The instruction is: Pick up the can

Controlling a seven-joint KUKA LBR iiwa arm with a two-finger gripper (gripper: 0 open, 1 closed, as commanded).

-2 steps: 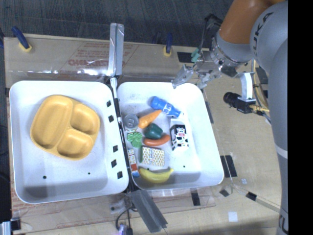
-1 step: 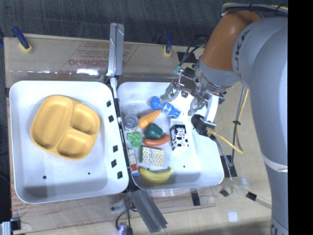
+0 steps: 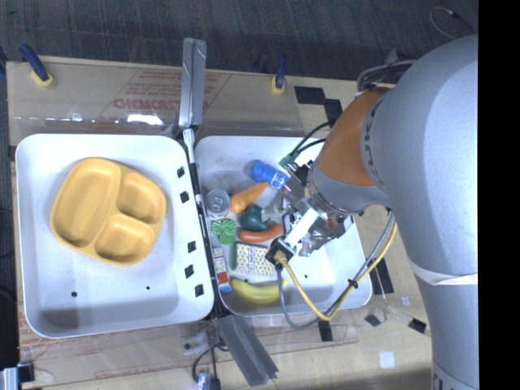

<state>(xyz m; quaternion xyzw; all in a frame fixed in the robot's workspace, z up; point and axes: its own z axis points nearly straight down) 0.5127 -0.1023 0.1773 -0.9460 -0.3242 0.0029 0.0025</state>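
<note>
Near the left wall of the right bin stands the can, upright, its grey lid facing up. Just right of it lies a carrot, with a blue bottle beyond that. Below the can sits a green strawberry-like toy, then a patterned box and a banana at the bin's near edge. A dark green piece and a red sausage crowd the middle.

The gripper hangs over the bin's centre, well right of the can, above the sausage and box. Whether the jaws are open or closed cannot be told; nothing is seen held.

To do this step well, the arm should travel left until it is centred over the lid, then descend straight. The wall on one side and the carrot on the other leave little room, so the jaws would best straddle the can along the free direction, parallel to the wall.

The left bin holds a yellow tray; both bins rest on the worktop.
</note>
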